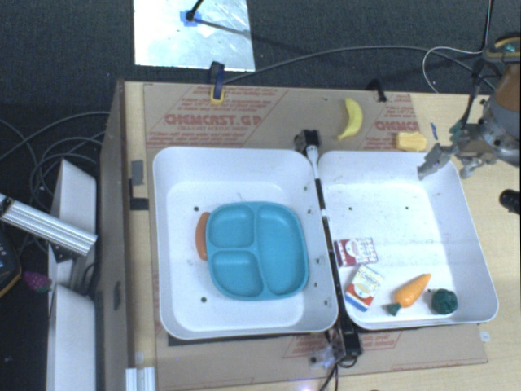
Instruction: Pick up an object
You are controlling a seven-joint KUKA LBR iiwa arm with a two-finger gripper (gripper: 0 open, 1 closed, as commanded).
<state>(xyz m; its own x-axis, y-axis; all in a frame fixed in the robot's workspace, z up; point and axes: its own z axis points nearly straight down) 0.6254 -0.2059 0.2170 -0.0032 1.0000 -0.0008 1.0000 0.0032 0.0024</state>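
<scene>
Counter [244, 108] carries two white bins. Left bin [175, 218]: blue divided plate [256, 247], orange item [200, 235] tucked at its left edge. Right bin [456, 218], near edge: red-white carton [356, 252], second carton [364, 287], toy carrot [411, 290], dark green ball [444, 300]. Banana [352, 119] and yellow block [411, 142] behind the right bin. Gripper [452, 160] over the right bin's far right corner, jaws released, holding nothing.

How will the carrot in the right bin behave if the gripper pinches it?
The carrot looks like a smooth plastic toy, so probably stiff and light. Its tapered, rounded body may slip from a pinch or roll. It lies close to the green ball, which could get nudged.
</scene>
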